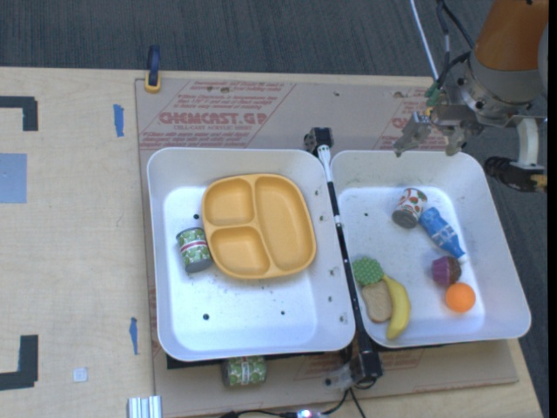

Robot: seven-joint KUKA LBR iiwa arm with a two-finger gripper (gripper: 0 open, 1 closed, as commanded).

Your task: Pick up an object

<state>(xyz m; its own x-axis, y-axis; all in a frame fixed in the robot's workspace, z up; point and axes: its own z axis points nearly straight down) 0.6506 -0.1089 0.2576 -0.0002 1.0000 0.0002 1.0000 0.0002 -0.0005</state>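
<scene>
- My end effector (429, 138) hangs above the far rim of the right bin (505, 233), at about 1 o'clock of the view; its two fingers stand apart with nothing between them.
- In the right bin, a small can (407, 207) touches a blue bottle (440, 232) near the centre.
- At 5 o'clock of them lie a purple fruit (446, 271) and an orange (460, 298).
- A banana (398, 306) lies beside a bread slice (377, 300) and a green piece (367, 272).
- The left bin (174, 320) holds a yellow divided plate (258, 225), with a green can (194, 250) at its 9 o'clock.
</scene>
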